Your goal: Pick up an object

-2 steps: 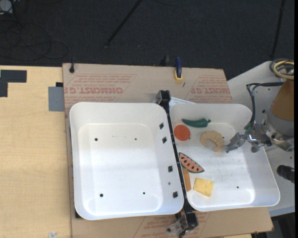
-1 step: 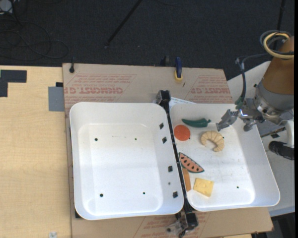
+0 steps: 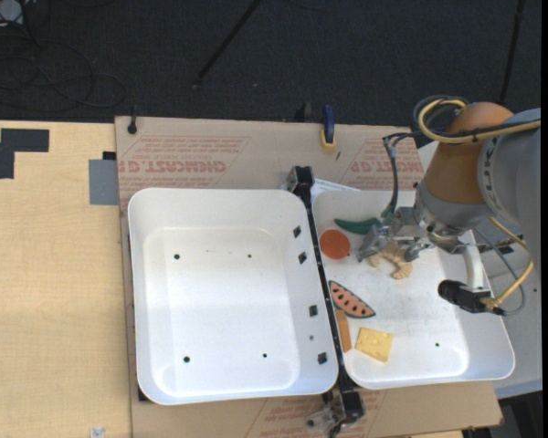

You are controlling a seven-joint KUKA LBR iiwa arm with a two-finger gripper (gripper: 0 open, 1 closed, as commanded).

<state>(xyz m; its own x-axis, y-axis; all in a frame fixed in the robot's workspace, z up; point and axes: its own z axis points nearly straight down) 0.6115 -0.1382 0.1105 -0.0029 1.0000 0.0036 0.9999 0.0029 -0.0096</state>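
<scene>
Tan piece [image 3: 395, 265], a pale lumpy thing, lies right under the pincer [image 3: 389, 242] on the floor of the right bin [image 3: 443, 359]. Whether the two touch, or whether the pincer is wide, narrow or closed on anything, cannot be told, as its dark metal parts blur together over the piece. Just beyond the pincer toward the bin's back wall lies a green piece [image 3: 358, 223], long and curved. A little farther off, toward the divider between the bins, sits an orange round piece [image 3: 335, 243]. Farther again, toward the front of the bin, a red slice [image 3: 352, 301] with dark spots lies flat, with an orange stick [image 3: 343, 328] just past it along the divider and a yellow wedge [image 3: 374, 344] beside that. Farthest from the pincer, past the divider, stands the left bin [image 3: 139, 245], its white floor showing a few small dark dots.
</scene>
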